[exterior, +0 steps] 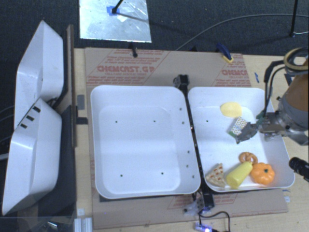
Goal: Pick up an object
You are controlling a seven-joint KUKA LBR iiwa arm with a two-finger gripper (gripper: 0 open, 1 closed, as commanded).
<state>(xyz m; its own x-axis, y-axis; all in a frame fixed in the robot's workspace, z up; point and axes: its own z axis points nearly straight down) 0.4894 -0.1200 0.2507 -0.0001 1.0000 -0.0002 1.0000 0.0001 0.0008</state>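
The arm reaches in from 3 o'clock, and its hand [245,132] hangs low over the right bin [207,144], its dark tip close against a small grey-and-white speckled block [237,125]. Whether the hand is spread, pressed together or pinching the block cannot be told from this slant; the tip and the block overlap, and no clear gap shows.

The block lies near the middle of the right bin, at about 3 o'clock from that bin's centre. It looks like a sponge or a foam toy: rectangular, dotted on its face, probably light and a little soft. It would likely give under pressure, so a hold across its short sides, low on the body, seems safest.

At 12 o'clock from the block sits a pale yellow disc [231,109], smooth and flat, likely hard to get under. Toward 6 o'clock, along the bin's near edge, lie a brown pretzel [247,157], an orange pumpkin [262,173], a yellow bottle-shaped piece [239,174] and a pizza slice [217,175]. All look like glossy moulded plastic, stiff and light; the rounded ones may slip.

The left bin [140,139] is smooth white plastic with rounded corners. Both rest on a cardboard sheet [130,66] laid on the table.
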